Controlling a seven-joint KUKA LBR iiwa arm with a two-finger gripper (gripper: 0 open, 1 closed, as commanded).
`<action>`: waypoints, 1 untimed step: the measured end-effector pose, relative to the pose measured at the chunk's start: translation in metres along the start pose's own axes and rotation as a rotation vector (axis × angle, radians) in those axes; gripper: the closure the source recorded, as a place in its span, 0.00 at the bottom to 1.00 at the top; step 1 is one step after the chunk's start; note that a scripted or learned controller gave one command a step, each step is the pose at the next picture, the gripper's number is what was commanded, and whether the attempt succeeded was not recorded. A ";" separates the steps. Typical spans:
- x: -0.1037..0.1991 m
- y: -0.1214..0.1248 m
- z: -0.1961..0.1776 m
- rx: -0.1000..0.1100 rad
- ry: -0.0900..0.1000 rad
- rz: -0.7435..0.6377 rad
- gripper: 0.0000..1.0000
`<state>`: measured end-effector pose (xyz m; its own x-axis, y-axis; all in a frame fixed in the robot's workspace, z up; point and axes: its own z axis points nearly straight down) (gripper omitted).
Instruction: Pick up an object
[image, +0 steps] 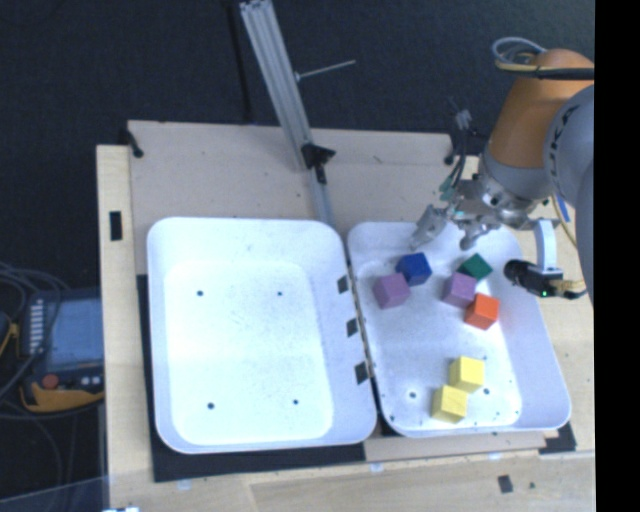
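Seven blocks lay in the right bin (530, 400), and the nearest, the blue block (414, 267), sat just below-left of the gripper (447, 233), which hung open and empty.

A grey metal pole (285, 90) is slanting over the surface (230, 170); cables (35, 400) are lying beside a small screen (75, 335)

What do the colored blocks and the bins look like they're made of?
The blocks, such as the orange block and blue block, look like painted wood or solid plastic: flat matte color, crisp edges, no glare. Which one can't be told. The right bin and left bin look like smooth molded white plastic, with rounded corners and a soft sheen.
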<state>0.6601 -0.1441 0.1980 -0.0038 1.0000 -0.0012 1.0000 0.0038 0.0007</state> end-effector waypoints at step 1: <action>0.000 0.000 0.000 0.001 -0.001 -0.001 0.00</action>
<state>0.6600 -0.1443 0.1980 -0.0052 1.0000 -0.0022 1.0000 0.0052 0.0001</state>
